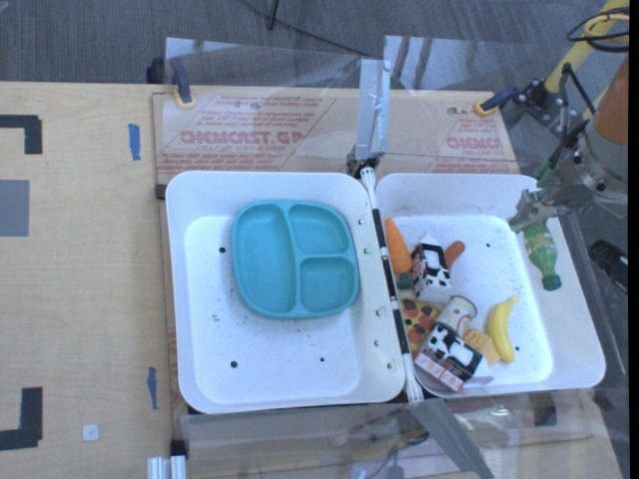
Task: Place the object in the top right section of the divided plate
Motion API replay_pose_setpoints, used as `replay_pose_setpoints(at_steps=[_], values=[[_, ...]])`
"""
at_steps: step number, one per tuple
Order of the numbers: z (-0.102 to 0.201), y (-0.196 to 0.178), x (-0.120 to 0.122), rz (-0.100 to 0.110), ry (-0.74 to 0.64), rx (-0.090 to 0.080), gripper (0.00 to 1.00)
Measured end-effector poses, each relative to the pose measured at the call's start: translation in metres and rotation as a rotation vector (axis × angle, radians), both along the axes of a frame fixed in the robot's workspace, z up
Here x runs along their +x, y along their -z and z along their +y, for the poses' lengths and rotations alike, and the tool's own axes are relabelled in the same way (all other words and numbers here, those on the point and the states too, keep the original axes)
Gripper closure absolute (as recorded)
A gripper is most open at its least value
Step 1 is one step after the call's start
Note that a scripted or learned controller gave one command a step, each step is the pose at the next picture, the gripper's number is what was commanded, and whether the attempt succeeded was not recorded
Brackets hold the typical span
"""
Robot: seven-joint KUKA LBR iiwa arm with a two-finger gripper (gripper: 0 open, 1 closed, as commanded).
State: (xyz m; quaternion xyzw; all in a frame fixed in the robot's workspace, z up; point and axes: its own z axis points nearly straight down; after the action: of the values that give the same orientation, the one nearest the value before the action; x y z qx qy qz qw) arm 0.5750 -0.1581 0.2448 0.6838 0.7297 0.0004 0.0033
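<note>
Ok so the light wooden bench takes up most of the shot, with black corner marks along its left edge and a couple of blue tape bits. Two shallow white bins sit side by side on it. The left white bin has loads of free floor on every side of its one item. The right white bin is crowded around its middle and near edge, with open floor along its far edge and in its near right corner.

Behind the bins, at the bench's far edge, there are brown paper-covered sheets with red print. The left one reads "CHEMCAST GP", and the right one looks like the same print but is too blurry to read.

The teal divided plastic plate sits in the middle of the left bin, and its top right section has nothing in it.

The grey arm comes in at the right bin's far right corner. The gripper is right over that bin's right edge, and I honestly can't tell if it's open or closed. The green plastic bottle is directly under it, top end touching or nearly so. Can't say whether it's gripped.

Smaller stuff is all in the right bin: a yellow toy banana, an orange toy carrot by the left wall, and a black-and-white cow-print carton at the near edge.
</note>
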Motion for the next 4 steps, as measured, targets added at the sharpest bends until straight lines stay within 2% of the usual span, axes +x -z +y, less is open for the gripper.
replay_pose_setpoints(at_steps=[1, 2, 3, 4], values=[[0.069, 0.045, 0.034, 0.007, 0.185, 0.005, 1.00], [0.069, 0.045, 0.034, 0.007, 0.185, 0.004, 0.00], [0.069, 0.035, 0.035, 0.004, 0.182, 0.003, 1.00], [0.177, 0.058, 0.030, 0.008, 0.142, 0.004, 1.00]])
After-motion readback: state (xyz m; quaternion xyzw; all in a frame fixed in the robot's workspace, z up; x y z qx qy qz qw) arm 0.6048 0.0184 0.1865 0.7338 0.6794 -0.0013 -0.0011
